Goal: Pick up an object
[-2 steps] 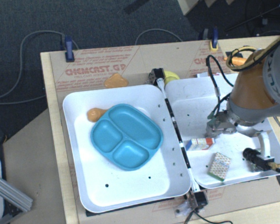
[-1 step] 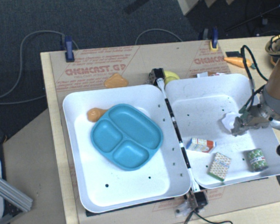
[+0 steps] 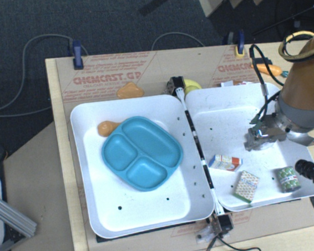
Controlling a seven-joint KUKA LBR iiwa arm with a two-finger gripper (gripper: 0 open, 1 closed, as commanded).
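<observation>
Dark carpet surrounded the bench (image 3: 66,159), whose brown board carried two shallow white bins side by side, with cables trailing across the upper part of the frame.

Starting at the left, we saw the left bin (image 3: 99,212) holding a blue divided plate (image 3: 142,151) near its centre, and a small orange piece (image 3: 107,127) touching the plate's upper left edge. Just above that bin, on the board, lay another orange piece (image 3: 129,90), and a yellow item (image 3: 190,84) sat at the top of the seam between the bins.

Moving right, the right bin (image 3: 222,109) held three small things along its lower half: a small white packet with red and blue ends (image 3: 225,162) near the seam, a pale speckled sponge-like block (image 3: 246,186) below and right of it, and a small green patterned cylinder (image 3: 288,179) toward the lower right corner.

At the right of the frame, the gripper (image 3: 257,139) hung over the middle of the right bin, above and to the right of the packet. We could not tell how the pincer stood, and nothing showed in it.

We judged the pick to be in its approach stage, with no object yet taken. The next move would call for choosing a target, probably the nearby packet, then lining up over it and descending.
</observation>
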